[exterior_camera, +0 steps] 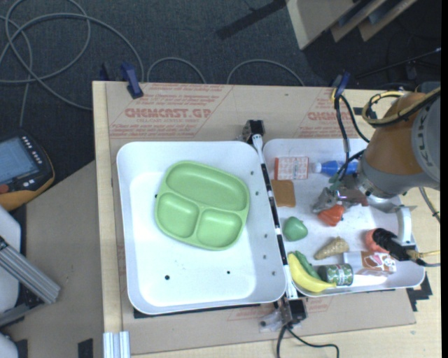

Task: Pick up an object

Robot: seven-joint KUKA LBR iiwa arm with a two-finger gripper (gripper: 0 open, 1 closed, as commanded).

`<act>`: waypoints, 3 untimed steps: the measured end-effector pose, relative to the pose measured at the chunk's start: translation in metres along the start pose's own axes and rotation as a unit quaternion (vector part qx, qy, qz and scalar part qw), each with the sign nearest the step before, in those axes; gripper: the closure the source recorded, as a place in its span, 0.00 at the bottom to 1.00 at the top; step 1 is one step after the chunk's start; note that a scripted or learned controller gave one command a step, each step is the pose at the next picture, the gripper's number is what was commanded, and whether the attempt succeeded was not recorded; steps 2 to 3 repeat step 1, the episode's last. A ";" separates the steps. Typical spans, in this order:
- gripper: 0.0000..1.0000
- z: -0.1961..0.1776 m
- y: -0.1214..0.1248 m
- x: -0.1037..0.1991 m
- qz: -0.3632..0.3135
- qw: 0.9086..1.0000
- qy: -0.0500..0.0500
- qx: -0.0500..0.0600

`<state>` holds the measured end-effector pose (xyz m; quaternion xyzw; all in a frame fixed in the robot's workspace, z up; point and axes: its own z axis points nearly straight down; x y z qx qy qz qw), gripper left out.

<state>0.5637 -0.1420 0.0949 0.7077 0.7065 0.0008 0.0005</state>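
Tool partly hides an orange object beneath it.

Dark carpet floor, loose cables; tan bench top; wooden furniture upper right.

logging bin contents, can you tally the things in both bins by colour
green: 3, the plate, the pepper, the can
yellow: 1, the banana
brown or tan: 2, the block, the cone
orange-red: 2, the piece by the pincer, the one near the right rim
white with print: 2, the box, the packet
blue and white: 1, the bottle
total: 11
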 end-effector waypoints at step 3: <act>1.00 -0.090 0.024 0.065 -0.002 1.000 0.000 0.000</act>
